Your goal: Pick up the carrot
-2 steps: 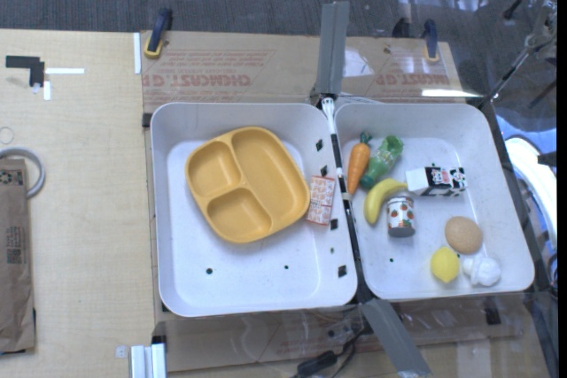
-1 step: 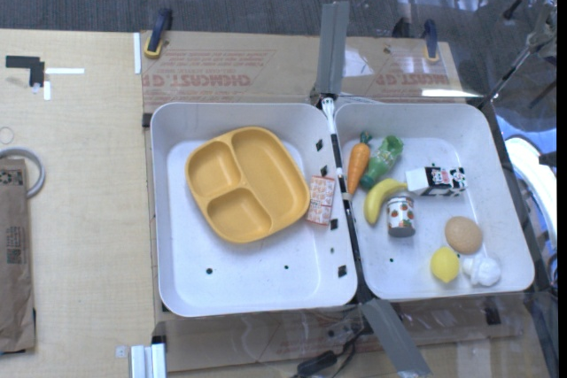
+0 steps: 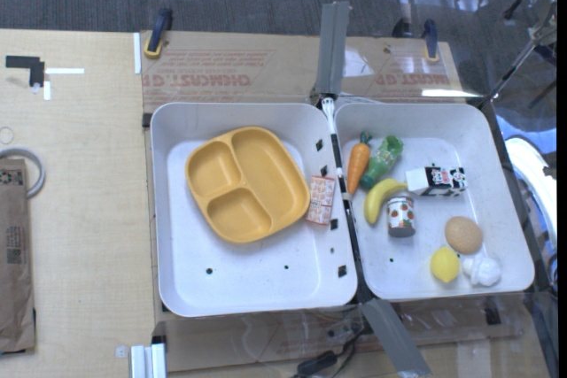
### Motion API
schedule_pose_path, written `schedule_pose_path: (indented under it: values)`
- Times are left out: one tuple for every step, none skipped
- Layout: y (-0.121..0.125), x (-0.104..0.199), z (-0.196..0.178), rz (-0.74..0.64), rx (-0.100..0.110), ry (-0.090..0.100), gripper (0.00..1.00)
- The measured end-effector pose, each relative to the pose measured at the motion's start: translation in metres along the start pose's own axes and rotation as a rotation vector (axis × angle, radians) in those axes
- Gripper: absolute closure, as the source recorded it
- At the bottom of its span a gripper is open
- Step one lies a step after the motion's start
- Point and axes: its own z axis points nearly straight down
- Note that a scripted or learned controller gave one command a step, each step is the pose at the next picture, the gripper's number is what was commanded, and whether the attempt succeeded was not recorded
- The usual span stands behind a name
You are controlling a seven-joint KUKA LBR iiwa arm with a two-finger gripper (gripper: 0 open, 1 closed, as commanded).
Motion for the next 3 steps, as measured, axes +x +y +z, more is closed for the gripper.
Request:
schedule_pose_path:
  values:
    - [-0.0019,-0.0118,0.0006,-0.616,0.0,0.001,1.0]
    - [-0.0007,-0.0192,-0.0008,-1.061,-0.004,-0.001,1.0]
    - [0.0012,-0.0201,-0.0085,-1.06,-0.005,-0.003,1.0]
